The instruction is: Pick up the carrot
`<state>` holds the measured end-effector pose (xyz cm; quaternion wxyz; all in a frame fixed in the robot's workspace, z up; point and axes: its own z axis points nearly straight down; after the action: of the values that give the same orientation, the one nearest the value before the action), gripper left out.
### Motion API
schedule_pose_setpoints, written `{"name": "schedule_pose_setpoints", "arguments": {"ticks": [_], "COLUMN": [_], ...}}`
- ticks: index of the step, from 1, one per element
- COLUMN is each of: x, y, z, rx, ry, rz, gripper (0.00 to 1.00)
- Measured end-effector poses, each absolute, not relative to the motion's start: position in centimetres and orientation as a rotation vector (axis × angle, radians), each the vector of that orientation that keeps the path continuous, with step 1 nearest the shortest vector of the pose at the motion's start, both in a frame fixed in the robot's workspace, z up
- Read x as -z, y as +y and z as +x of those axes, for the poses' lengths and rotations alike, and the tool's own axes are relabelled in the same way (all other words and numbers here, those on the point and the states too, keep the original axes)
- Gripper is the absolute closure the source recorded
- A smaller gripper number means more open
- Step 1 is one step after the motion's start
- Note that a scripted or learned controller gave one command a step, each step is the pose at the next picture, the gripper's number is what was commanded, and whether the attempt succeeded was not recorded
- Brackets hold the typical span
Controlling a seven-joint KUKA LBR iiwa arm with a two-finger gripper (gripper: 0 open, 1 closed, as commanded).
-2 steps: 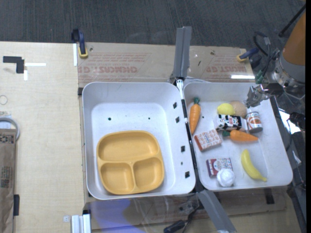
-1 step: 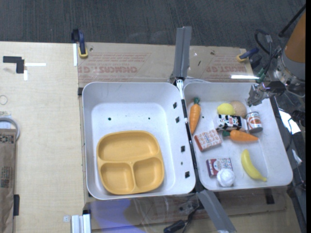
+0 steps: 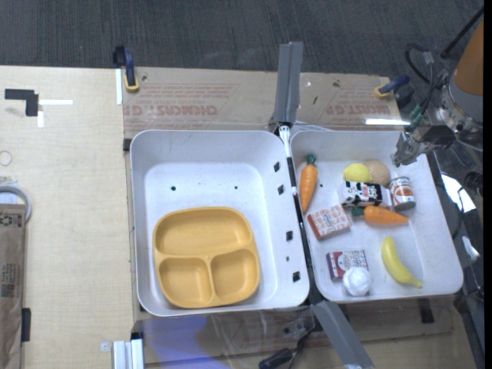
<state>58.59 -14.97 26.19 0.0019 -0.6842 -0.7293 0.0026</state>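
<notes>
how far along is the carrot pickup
Nothing looks done yet. Both carrots lie in the right bin: one carrot by its left wall, another mid-bin. In hand: the gripper sits over the bin's upper right corner, holding nothing visible. Reach, grasp and lift remain.

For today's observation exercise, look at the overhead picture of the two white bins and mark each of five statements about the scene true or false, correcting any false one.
1. The yellow divided plate lies in the left bin. True.
2. A banana lies in the right bin, near its front right corner. True.
3. Both carrots are in the left bin. False: the carrot by the divider and the other carrot are both in the right bin.
4. The hand hovers over the yellow divided plate. False: it is at the right bin's far right edge.
5. The small can stands beside the other carrot. True.
</notes>
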Motion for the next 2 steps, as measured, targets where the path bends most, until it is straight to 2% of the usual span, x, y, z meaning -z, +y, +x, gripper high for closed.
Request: {"name": "schedule_pose_setpoints", "arguments": {"ticks": [2], "x": [-27.80], "y": [-15.16], "z": [58.65], "rx": [-0.013], "ry": [-2.289], "rz": [-2.144], "gripper": [1.00]}}
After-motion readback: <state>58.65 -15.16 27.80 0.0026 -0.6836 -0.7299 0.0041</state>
